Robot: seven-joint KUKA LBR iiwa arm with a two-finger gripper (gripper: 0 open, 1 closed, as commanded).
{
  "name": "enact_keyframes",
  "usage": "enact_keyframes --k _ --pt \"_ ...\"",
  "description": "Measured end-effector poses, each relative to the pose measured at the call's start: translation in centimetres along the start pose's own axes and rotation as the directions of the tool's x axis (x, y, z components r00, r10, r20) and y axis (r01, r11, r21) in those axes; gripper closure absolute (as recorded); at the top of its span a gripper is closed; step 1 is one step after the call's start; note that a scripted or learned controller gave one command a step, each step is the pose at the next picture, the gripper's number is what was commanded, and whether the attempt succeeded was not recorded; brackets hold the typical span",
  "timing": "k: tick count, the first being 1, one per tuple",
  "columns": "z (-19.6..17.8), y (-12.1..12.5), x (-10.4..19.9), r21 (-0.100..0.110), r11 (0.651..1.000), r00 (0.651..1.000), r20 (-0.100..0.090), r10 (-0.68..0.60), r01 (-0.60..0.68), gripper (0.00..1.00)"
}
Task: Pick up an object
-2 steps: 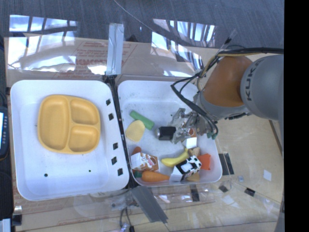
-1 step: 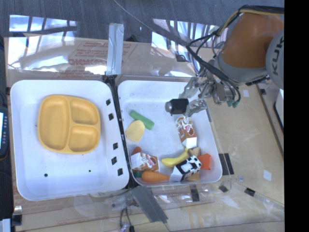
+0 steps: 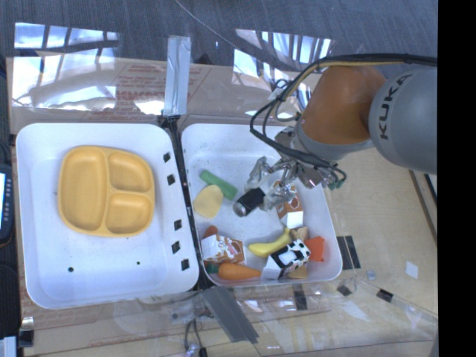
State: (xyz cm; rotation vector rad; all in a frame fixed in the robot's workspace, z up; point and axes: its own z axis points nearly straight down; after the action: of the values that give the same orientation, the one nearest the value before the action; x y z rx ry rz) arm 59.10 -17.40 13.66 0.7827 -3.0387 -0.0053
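My gripper [image 3: 270,182] hangs over the middle of the right bin [image 3: 223,143], and its fingers look open with nothing between them. A small black cylinder with a silver end [image 3: 249,201] lies just below and left of the fingertips, close to them. I cannot tell whether they touch. Left of it lie a green piece [image 3: 218,182] and a pale yellow disc [image 3: 209,201]. Along the bin's front edge lie a yellow banana [image 3: 271,244], an orange carrot [image 3: 239,272], a black-and-white cow toy [image 3: 290,255] and a red-and-white packet [image 3: 222,249].
The left bin [image 3: 37,222] holds a yellow divided plate [image 3: 106,190]. A white box [image 3: 294,219] and an orange block [image 3: 316,248] sit near the right bin's right wall. The arm's orange band [image 3: 338,110] and cables hang over the bin's back right corner.
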Motion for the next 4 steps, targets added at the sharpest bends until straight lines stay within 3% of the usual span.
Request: enact_keyframes --k 1,2,3,4 --pt "-10.6 -2.8 -5.3 0.011 0.974 0.974 0.007 -0.224 0.224 1.00" --pt "-10.7 -0.5 -7.3 0.007 0.984 0.984 0.006 -0.179 0.179 1.00" --pt "-11.9 -0.5 -7.4 0.010 0.984 0.984 0.009 -0.180 0.180 1.00" --pt "-4.4 -2.9 1.6 0.000 0.849 0.849 -0.001 -0.529 0.529 1.00"
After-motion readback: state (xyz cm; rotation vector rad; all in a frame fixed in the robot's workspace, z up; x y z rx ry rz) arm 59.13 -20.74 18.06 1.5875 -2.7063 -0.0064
